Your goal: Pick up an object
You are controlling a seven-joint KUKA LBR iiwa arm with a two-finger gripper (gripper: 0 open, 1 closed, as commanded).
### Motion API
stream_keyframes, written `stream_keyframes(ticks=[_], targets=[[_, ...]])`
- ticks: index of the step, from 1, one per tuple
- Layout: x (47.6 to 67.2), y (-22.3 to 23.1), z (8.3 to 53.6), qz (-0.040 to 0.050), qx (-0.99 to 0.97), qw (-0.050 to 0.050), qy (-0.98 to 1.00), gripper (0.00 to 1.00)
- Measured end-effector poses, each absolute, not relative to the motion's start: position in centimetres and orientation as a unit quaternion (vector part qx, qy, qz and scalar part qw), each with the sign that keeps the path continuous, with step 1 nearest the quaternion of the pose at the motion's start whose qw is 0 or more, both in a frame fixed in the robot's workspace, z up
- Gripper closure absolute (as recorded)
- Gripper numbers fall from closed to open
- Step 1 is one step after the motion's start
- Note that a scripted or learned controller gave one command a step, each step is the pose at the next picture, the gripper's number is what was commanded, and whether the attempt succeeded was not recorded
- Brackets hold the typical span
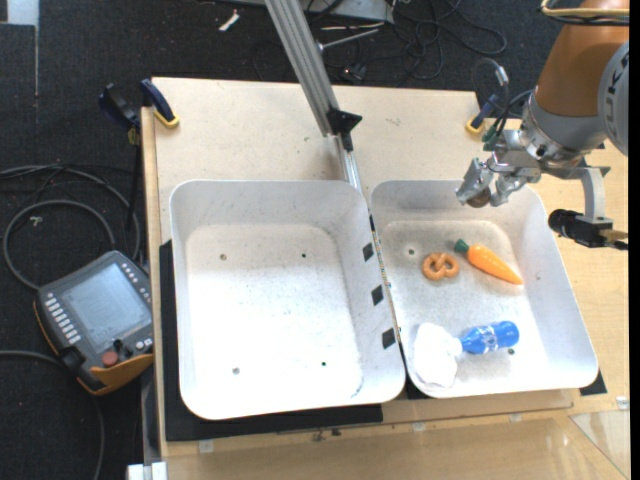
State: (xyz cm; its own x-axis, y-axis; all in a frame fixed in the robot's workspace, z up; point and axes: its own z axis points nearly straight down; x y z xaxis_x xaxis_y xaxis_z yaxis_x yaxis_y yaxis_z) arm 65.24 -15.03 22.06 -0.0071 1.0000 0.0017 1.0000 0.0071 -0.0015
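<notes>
Several small objects lie in the right bin. An orange toy carrot with a green top rests near the middle right. Just left of it sits a small brown pretzel. Toward the front, a blue bottle lies on its side, touching a crumpled white cloth. My gripper hangs above the bin's far edge, up and a little right of the carrot, apart from every object. Nothing shows between its fingers.
The left bin adjoins the right one along a shared rim. A slanted metal rail runs from the top down to that rim. Clamps sit at the bench's far corners. A teach pendant lies off the bench at left.
</notes>
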Motion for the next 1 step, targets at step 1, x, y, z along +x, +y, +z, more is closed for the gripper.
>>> stream_keyframes(ticks=[1], targets=[[63.41, -9.38, 21.45, -0.0003, -0.704, 0.001, -0.710, 1.00]])
